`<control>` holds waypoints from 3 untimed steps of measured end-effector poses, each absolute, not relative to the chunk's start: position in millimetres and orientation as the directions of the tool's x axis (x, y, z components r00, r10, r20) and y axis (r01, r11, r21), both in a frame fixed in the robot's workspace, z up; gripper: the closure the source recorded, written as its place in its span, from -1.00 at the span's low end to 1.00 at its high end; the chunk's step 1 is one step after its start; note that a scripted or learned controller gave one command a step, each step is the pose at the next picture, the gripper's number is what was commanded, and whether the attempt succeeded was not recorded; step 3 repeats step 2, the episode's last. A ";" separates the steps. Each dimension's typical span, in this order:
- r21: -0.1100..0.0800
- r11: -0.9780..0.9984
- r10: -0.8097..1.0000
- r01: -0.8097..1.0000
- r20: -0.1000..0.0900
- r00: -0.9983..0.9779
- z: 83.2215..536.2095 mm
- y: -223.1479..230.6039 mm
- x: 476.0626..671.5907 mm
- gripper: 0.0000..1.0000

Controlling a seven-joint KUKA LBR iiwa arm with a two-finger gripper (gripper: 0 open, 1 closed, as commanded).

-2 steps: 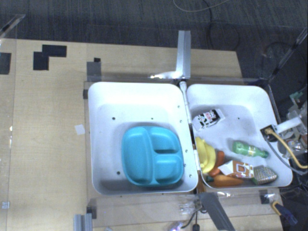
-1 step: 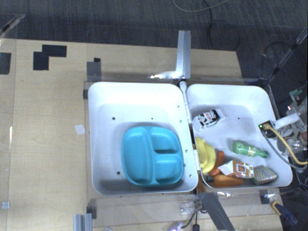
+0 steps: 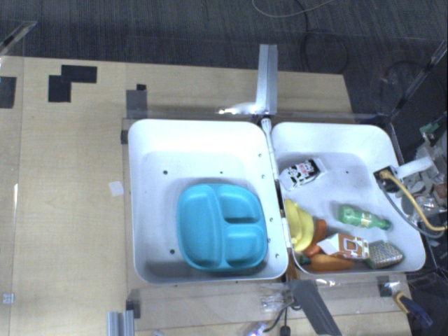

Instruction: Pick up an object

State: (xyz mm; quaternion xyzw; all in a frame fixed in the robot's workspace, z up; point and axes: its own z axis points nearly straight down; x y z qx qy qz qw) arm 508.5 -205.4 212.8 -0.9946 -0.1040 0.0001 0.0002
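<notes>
My gripper (image 3: 422, 185) hangs at the far right, over the right rim of the right bin (image 3: 329, 140). Several objects lie in that bin. A black-and-white carton (image 3: 302, 171) rests near the bin's left wall. A green bottle (image 3: 362, 218) lies on its side, left of and a little below the gripper. A yellow banana (image 3: 299, 226) and an orange carrot (image 3: 330, 262) sit at the front left. Next to them are an orange-and-white box (image 3: 351, 245) and a grey mesh item (image 3: 384, 255). Nothing is seen in the gripper.
The left bin (image 3: 157, 152) holds a blue divided plate (image 3: 221, 225). A metal post (image 3: 267, 75) stands behind the divider between the bins. Wooden bench surface (image 3: 63, 187) spreads to the left.
</notes>
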 end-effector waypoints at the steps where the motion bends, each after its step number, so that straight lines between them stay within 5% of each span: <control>1: 0.000 -0.978 0.207 0.207 0.000 0.978 214.5 -205.3 548.5 1.00; 2: 0.002 -0.979 0.205 0.205 0.002 0.979 319.5 -205.7 493.9 1.00; 3: 0.002 -0.979 0.205 0.205 0.002 0.979 319.5 -205.7 493.9 1.00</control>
